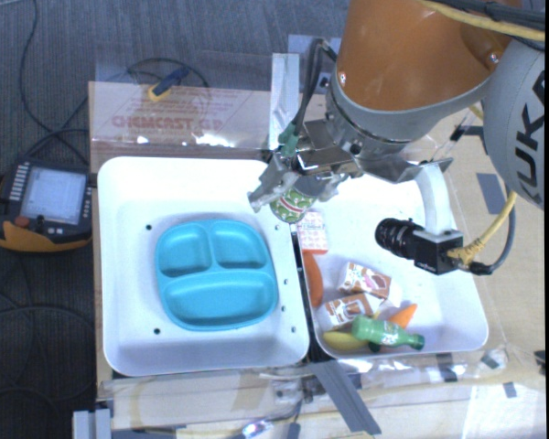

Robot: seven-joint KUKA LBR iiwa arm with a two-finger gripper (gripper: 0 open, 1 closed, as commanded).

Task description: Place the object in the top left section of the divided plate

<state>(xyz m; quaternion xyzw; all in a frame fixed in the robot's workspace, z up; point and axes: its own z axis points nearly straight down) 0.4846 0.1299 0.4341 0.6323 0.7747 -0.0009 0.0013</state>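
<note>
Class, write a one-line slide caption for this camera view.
Gripper above the bins' divider with a green-labelled can beneath it; blue divided plate waits left.

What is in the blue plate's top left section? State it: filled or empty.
Empty. The divided plate shows bare blue in all its sections; the gripper hangs over the divide between the bins.

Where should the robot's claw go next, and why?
Probably sideways, toward the blue divided plate in the left bin. The gripper hangs at the bins' shared edge with a round green-labelled object right beneath it; a firm hold isn't clear.
</note>
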